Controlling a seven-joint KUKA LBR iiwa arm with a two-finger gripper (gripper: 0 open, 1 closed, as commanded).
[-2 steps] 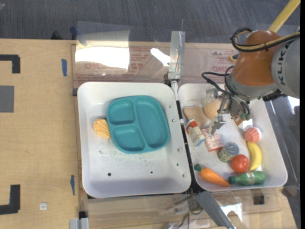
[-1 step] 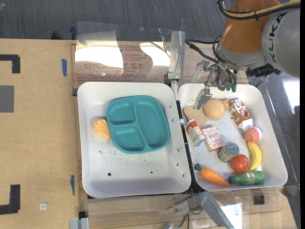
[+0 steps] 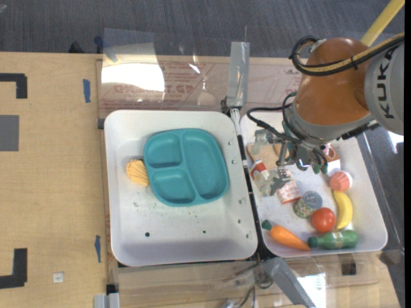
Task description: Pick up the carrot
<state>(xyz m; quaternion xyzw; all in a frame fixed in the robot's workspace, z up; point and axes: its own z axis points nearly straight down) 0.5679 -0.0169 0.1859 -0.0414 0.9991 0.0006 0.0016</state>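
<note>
Hand [image 3: 280, 172] mid-bin, carrot [image 3: 287, 237] at front edge

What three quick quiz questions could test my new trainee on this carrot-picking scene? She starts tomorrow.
1. True or false: the carrot lies in the right bin.
2. What sits in the left bin beside the teal tray?
3. Which lies nearest the carrot: (a) tomato, (b) banana, (c) shell?

Key: 1 true; 2 a yellow shell; 3 (a).
</note>
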